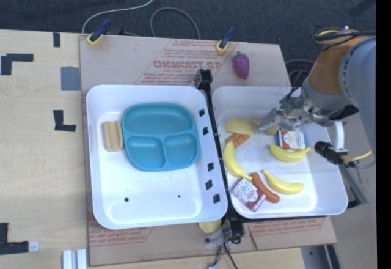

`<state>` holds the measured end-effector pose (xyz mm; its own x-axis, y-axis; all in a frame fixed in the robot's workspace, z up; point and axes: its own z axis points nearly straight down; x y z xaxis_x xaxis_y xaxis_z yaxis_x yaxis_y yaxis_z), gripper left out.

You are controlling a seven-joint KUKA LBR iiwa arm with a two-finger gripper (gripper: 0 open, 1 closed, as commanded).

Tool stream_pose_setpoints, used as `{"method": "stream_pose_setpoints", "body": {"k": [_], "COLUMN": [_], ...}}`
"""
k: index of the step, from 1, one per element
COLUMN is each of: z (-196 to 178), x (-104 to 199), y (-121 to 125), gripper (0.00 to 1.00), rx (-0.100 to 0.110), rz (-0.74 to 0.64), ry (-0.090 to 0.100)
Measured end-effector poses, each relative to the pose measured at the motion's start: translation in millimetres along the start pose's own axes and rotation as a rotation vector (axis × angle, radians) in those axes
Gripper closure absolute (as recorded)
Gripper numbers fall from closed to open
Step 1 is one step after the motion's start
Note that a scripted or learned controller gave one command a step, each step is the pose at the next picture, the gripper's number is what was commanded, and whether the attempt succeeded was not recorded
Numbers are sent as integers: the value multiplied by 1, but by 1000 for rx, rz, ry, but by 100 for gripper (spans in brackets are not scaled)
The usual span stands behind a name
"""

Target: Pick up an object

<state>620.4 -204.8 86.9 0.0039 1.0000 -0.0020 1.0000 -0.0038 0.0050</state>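
Note:
The right bin (330, 200) holds several toy foods. A yellow piece (239, 125) lies at its upper left with an orange piece (237, 138) just below it. One banana (232, 161) lies along the left wall, another (288, 153) sits mid-bin, and a third (283, 184) lies near the front. A small red and white carton (291, 138) rests above the middle banana. A red sausage (265, 187) and a red packet (245, 194) sit at the front. My gripper (276, 122) hangs low over the bin, between the yellow piece and the carton, close to the carton's upper left.
The left bin (104, 200) holds a blue divided plate (162, 136) and a tan slice (112, 136) beside it. Purple grapes (241, 65) lie on the cardboard behind the bins. A black divider (211, 139) separates the bins. Clamps and cables sit at the back edge.

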Motion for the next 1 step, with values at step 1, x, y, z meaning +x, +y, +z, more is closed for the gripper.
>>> {"method": "stream_pose_setpoints", "body": {"k": [1], "z": [-2], "x": [33], "y": [-74], "gripper": [0], "rx": [-3], "rz": [-3], "ry": [-2]}}
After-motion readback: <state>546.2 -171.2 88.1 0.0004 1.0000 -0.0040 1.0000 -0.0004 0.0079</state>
